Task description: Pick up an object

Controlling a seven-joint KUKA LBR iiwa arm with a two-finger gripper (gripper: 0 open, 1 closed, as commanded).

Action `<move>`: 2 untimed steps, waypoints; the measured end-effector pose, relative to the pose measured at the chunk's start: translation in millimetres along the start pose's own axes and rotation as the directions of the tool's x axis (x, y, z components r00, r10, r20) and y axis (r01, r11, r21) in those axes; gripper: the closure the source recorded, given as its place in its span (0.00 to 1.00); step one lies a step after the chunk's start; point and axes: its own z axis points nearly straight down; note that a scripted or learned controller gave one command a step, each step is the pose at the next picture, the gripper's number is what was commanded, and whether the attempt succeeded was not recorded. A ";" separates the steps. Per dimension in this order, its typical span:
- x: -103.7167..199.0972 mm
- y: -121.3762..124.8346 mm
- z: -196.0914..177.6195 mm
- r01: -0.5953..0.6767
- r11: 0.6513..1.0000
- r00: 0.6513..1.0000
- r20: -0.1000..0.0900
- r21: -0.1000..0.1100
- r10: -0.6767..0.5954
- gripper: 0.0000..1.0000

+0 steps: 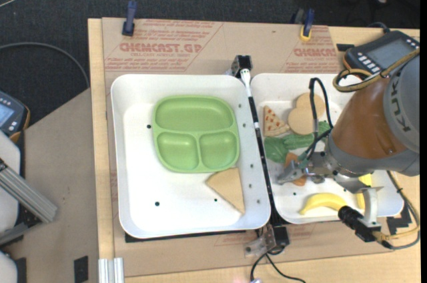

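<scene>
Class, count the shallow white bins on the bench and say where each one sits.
2. One shallow white bin sits on the left, holding a green divided plate; the other is beside it on the right, under the arm.

Grey arm low, wrist bent leftward

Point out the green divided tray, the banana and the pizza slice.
green divided tray [195,116]: camera view, floor of its large top compartment.
banana [321,203]: camera view, middle of its yellow curve.
pizza slice [271,121]: camera view, its topped centre.
</scene>
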 end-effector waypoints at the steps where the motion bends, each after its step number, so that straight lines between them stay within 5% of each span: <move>1: 0.4 0.5 -13.5 0.000 1.000 1.000 0.001 -0.003 0.000 1.00; 2: 10.5 32.0 -107.8 0.006 1.000 1.000 0.000 -0.011 -0.006 1.00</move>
